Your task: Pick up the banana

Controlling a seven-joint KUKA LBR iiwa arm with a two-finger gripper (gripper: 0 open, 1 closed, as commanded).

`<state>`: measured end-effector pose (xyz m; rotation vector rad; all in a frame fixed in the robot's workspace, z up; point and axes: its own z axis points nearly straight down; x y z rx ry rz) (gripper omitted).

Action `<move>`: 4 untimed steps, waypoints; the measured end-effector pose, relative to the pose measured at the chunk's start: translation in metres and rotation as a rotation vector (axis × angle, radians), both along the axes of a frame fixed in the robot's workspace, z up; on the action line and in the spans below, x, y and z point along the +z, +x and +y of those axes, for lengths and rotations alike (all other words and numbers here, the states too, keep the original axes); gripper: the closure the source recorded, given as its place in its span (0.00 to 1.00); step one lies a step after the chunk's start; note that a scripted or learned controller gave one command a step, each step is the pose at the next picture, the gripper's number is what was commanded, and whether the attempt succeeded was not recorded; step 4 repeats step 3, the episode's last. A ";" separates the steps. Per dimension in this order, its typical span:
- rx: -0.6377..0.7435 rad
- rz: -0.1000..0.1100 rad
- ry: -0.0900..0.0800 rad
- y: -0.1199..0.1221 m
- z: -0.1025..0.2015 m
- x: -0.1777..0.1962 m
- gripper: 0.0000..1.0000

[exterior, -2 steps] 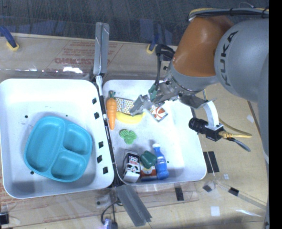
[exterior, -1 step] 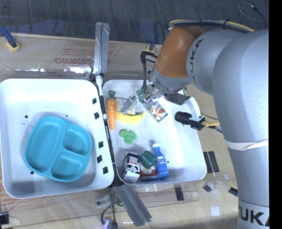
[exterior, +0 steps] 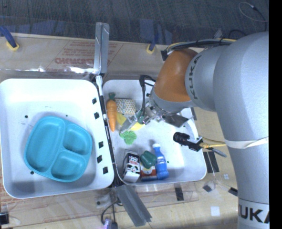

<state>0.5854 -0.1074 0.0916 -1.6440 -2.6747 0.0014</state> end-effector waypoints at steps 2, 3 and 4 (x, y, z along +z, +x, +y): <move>0.258 -0.003 -0.001 -0.009 0.018 0.101 1.00; 0.107 -0.005 -0.002 0.057 -0.044 0.146 1.00; 0.107 -0.005 -0.002 0.057 -0.044 0.146 1.00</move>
